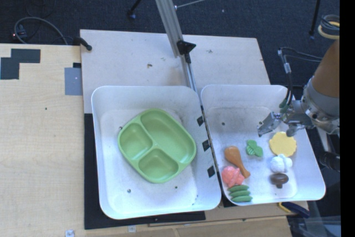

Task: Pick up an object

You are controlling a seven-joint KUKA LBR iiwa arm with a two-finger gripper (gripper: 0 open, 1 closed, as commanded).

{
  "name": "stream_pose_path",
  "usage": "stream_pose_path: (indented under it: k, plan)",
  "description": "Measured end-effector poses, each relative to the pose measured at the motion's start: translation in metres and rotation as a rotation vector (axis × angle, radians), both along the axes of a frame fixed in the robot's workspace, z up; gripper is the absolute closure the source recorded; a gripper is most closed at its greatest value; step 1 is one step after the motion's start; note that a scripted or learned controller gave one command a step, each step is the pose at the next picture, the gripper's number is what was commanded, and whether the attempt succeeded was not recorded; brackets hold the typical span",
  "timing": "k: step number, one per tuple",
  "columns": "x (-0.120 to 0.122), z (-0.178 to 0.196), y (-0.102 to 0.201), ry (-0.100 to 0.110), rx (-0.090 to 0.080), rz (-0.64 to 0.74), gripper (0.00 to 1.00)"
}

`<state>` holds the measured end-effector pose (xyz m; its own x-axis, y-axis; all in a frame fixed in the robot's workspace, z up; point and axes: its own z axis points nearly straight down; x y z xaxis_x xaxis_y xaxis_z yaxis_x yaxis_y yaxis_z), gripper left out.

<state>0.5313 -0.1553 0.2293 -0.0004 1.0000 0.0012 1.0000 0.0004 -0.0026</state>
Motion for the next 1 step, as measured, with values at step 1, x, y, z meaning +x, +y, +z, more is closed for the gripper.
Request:
stream_pose_path:
  k: [1]
  plan:
    - [-0.0001, 0.0001, -0.0005, -0.001, 0.000, -0.001, 0.00]
